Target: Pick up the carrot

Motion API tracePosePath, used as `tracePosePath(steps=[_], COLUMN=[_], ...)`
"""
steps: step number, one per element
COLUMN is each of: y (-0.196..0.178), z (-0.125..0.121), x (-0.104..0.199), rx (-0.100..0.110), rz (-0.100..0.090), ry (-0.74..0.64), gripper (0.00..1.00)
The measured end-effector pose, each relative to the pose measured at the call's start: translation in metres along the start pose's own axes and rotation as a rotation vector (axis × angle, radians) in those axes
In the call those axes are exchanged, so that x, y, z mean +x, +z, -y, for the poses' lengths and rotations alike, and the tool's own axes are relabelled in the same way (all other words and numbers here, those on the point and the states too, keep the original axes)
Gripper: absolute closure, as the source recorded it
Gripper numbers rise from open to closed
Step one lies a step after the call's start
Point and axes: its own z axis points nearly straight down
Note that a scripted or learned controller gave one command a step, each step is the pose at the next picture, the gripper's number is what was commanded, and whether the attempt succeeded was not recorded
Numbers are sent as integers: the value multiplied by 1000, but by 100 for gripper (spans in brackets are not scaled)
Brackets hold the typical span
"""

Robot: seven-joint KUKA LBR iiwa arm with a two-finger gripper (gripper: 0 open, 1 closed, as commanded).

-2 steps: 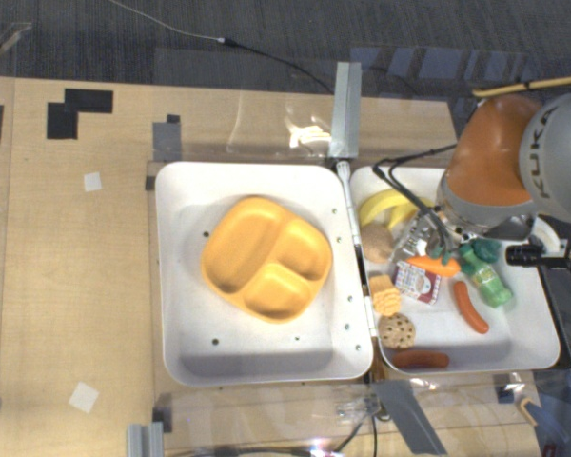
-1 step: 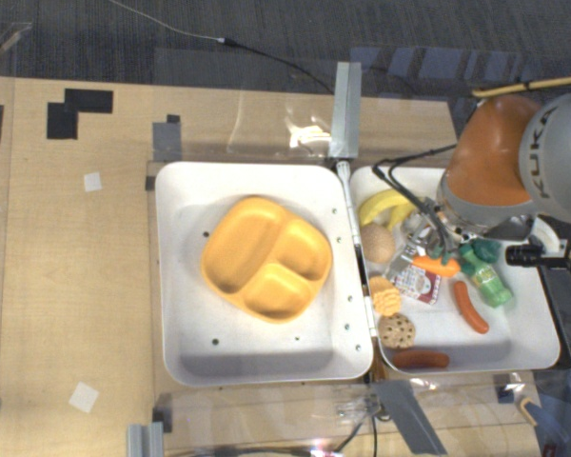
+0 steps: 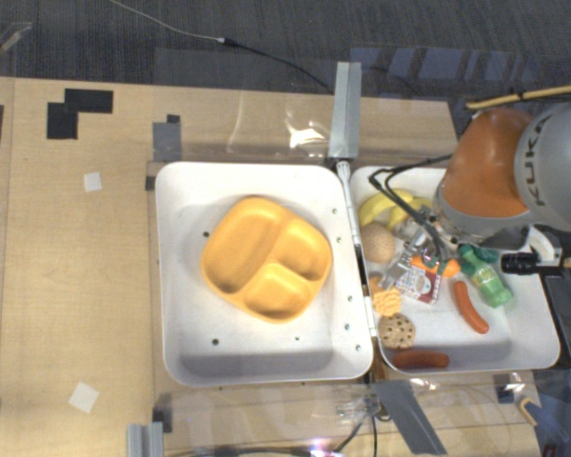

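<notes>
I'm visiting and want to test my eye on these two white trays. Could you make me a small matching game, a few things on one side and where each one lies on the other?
Things:
1. yellow divided plate
2. cookie
3. banana
4. green bottle

Places:
A. far end of the right bin, next to the arm
B. middle of the left bin
C. right bin, beside the carrot, on the arm's side
D. near end of the right bin, close to the wall between the bins

Pairs: 1-B, 2-D, 3-A, 4-C
</notes>
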Motion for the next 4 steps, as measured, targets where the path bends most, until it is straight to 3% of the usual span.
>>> tracePosePath(steps=[1,2,3,4], y=[-8,-88,-117,-116], z=[-2,-65,-29,-31], x=[-2,54,-47,-46], rx=[0,11,21,21], rz=[3,-22,-20,-22], ry=[-6,90,406,403], gripper=[100,100,100,0])
